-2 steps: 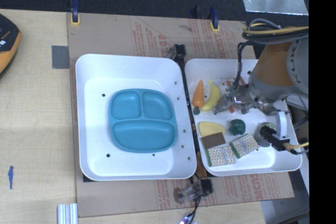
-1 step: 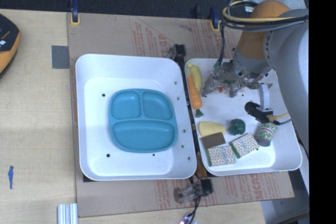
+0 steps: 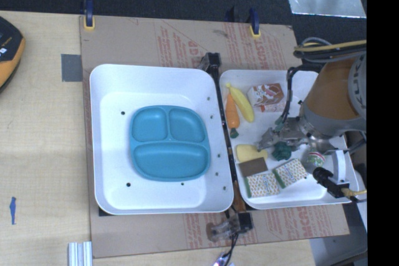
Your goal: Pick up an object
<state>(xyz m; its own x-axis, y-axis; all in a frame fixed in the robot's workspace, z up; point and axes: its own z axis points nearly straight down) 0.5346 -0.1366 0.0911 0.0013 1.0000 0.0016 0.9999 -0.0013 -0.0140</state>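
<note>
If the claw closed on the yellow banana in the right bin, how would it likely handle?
The banana looks like smooth moulded plastic, so probably stiff, light and a bit slippery. Its curved, rounded body may roll or pivot when pinched off-centre. It lies close beside the carrot, so a push would likely nudge that too.
</note>
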